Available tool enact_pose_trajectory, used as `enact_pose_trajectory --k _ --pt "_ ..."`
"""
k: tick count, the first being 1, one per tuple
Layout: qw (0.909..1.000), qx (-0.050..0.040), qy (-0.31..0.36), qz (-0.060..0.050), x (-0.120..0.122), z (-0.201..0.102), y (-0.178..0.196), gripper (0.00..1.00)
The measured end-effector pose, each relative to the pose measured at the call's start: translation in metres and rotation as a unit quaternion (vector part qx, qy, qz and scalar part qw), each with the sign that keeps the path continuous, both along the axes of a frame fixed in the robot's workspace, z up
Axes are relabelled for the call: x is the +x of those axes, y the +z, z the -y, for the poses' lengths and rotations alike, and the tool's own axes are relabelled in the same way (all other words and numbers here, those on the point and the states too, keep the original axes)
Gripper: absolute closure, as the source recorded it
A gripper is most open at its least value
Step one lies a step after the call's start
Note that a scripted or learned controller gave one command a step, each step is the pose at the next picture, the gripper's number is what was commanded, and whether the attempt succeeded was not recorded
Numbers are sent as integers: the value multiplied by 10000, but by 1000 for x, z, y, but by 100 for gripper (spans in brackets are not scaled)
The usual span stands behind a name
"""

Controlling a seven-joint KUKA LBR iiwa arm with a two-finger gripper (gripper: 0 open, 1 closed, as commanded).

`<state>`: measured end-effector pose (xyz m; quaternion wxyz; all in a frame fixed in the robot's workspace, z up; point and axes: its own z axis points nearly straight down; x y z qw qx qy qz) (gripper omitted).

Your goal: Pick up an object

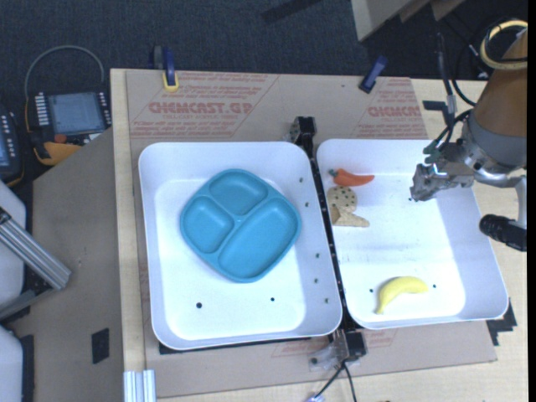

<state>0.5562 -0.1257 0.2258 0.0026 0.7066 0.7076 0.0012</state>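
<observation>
bins 2 [159, 224] [477, 266] | blue plate 1 [240, 224] | carrot 1 [353, 177] | cookie 1 [343, 205] | banana 1 [399, 291]

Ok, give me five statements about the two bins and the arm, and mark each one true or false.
1. The blue divided plate lies in the left bin. True.
2. The banana lies in the left bin. False: it lies in the right bin, near the front.
3. The pincer grips the carrot. False: the carrot lies apart from it, near the bin's left wall.
4. A speckled beige item lies just below the carrot. True.
5. The plate has a single compartment. False: it has three.
</observation>
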Motion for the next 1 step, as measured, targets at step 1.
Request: enact_pose_trajectory --k 1 --pt "10000 11 24 -6 18 -47 10 100"
